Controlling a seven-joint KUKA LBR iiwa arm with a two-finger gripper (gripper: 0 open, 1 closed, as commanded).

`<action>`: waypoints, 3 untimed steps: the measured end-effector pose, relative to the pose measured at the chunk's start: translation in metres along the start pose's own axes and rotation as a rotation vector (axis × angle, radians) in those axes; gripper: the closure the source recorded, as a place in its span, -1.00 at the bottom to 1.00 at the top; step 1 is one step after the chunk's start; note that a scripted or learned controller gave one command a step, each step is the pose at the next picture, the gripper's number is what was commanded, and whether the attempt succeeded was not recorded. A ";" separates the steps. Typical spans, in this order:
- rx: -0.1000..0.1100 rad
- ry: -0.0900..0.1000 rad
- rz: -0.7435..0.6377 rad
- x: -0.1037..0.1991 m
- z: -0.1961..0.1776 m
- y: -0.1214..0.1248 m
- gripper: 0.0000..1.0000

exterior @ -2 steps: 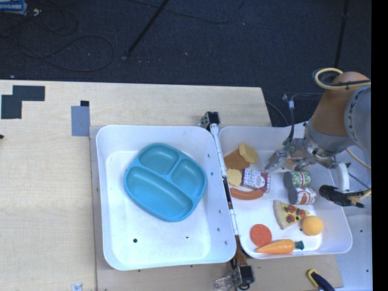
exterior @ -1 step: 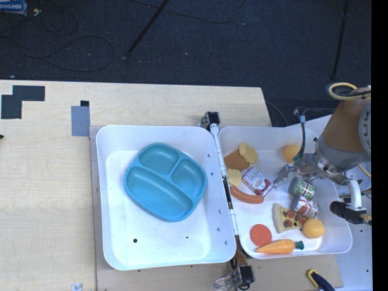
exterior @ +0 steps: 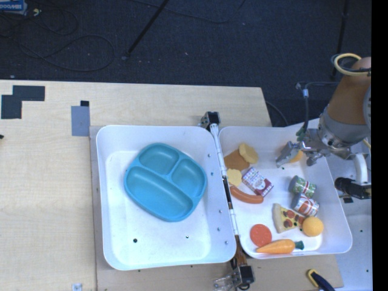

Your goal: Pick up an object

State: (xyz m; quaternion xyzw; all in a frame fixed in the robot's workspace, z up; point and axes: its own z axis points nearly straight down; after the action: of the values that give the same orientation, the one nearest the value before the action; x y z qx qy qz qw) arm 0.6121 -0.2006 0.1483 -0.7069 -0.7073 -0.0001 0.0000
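My gripper [exterior: 297, 156] hangs over the far right part of the right bin [exterior: 339, 238], its fingers spread open. A small yellow-orange piece [exterior: 295, 157] shows in the gap between them; I cannot tell whether it touches either finger. Toy food lies in this bin: a brown bun [exterior: 235, 160], a yellow chip [exterior: 248, 153], a red-and-white packet [exterior: 256, 182], a sausage [exterior: 246, 195], a green can [exterior: 302, 187], a red can [exterior: 307, 207], a pizza slice [exterior: 284, 217], an orange [exterior: 312, 226], a red slice [exterior: 261, 234] and a carrot [exterior: 279, 246].
The left bin [exterior: 109, 241] holds a blue divided plate [exterior: 165, 181]. A ridge with a clamp [exterior: 211, 121] at its far end separates the two bins. Bare wooden bench [exterior: 42, 193] stretches to the left.
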 end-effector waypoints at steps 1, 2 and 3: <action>0.002 0.001 0.000 -0.011 0.060 -0.046 -1.00; 0.002 0.001 0.002 -0.013 0.060 -0.117 -1.00; -0.002 0.001 -0.001 0.047 0.059 -0.083 -1.00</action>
State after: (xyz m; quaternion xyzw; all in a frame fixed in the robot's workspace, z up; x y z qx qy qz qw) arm 0.5291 -0.1538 0.0889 -0.7065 -0.7077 -0.0011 -0.0002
